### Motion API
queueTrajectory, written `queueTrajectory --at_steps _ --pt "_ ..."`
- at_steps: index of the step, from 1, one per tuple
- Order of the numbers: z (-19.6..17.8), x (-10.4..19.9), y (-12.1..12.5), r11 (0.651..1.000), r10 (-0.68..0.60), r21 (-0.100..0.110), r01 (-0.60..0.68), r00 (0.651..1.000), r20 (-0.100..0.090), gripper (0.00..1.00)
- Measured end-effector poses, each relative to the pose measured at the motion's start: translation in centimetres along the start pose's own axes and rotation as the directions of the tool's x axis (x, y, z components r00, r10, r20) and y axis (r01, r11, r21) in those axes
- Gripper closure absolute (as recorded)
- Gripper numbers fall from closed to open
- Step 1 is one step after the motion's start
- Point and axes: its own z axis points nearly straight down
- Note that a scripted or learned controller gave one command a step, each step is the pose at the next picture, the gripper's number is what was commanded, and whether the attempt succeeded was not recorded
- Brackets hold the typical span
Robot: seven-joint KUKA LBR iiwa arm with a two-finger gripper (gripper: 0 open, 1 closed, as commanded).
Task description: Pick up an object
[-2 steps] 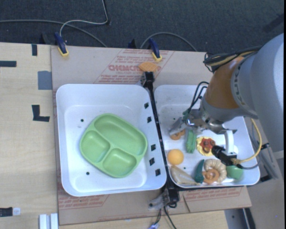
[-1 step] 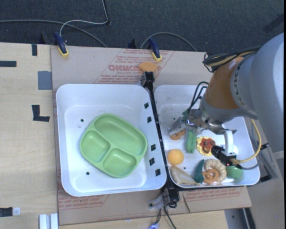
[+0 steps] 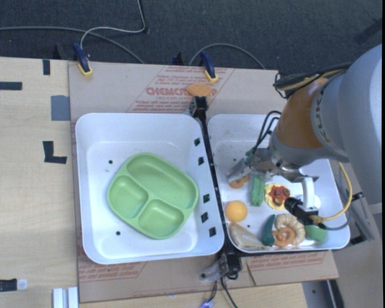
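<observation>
Arm (image 3: 337, 117) enters from right, grey body with orange band above wrist, bent down over right bin (image 3: 223, 128). Wrist leans toward bin's middle-left. Jaws (image 3: 242, 171) sit low over bin floor, dark fingers pointing left toward divider between the 2 bins.

Near edge, right bin: pale beige item (image 3: 242, 238) lying against front wall. Just beside it, teal piece (image 3: 268, 230), tilted. Touching that, a tan ring-shaped pastry-like object (image 3: 287, 231). Green item (image 3: 317, 233) at front right corner, partly under a yellow cable (image 3: 337, 213).

1 row back: orange ball (image 3: 236, 211), alone on bare floor, near divider. To its right, red-and-yellow item (image 3: 277, 195), with black connector (image 3: 292, 206) of the arm's cabling over its edge.

Next back: green pepper-like object (image 3: 256, 189), upright-ish along bin's depth, just below the jaws. Small orange piece (image 3: 238, 181) lies just left of it, touching or nearly touching the lower fingertip; cannot tell which.

Jaws: fingers look spread a little, 2 dark tips splayed apart. Nothing visibly pinched between them. Green pepper and orange piece are the nearest candidates, both resting on bin floor.

Left bin (image 3: 90, 172): light green divided plate (image 3: 153, 195) with 3 compartments, lying flat and rotated, centred on floor.

Far side: cardboard sheet (image 3: 173, 88) with red print under both bins, on the bench (image 3: 25, 159). 2 blue-and-yellow clamps (image 3: 82, 60) at cardboard's far edge, well apart. Black tape marks on bench at left.
</observation>
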Motion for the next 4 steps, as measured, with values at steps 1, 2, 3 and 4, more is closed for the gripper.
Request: queueTrajectory --at_steps 1,2,3,4 --pt "0.05 0.25 0.2 1.0 0.001 0.004 -0.001 1.0 0.002 0.0" --pt "0.03 0.16 0.12 1.0 0.0 0.002 0.0 1.0 0.0 0.0" --pt "-0.01 -0.06 0.26 1.0 0.0 0.007 0.0 1.0 -0.003 0.0" --pt "0.13 0.11 0.87 1.0 0.002 0.009 -0.002 1.0 0.0 0.0"
